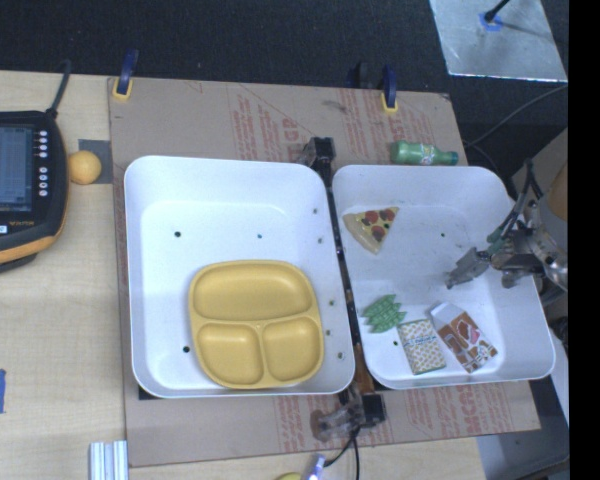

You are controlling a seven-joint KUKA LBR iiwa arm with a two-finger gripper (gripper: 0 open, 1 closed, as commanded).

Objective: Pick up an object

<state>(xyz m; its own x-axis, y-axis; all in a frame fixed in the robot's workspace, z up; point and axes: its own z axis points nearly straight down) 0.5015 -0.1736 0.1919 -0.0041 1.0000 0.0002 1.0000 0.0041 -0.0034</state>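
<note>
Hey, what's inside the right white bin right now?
Inside the right bin: a pizza slice toy, a green leafy piece, and two small printed packets. The gripper hangs over the right side, hiding some floor beneath.

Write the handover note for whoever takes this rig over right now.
Gripper: low over the right bin, fingers apart, nothing between them.
Right bin holds a pizza slice, a green leafy piece and two small packets.
Left bin holds the yellow divided tray.
A green bottle lies outside, behind the right bin.
Done: nothing picked.
Left: close on one object and lift it.
</note>
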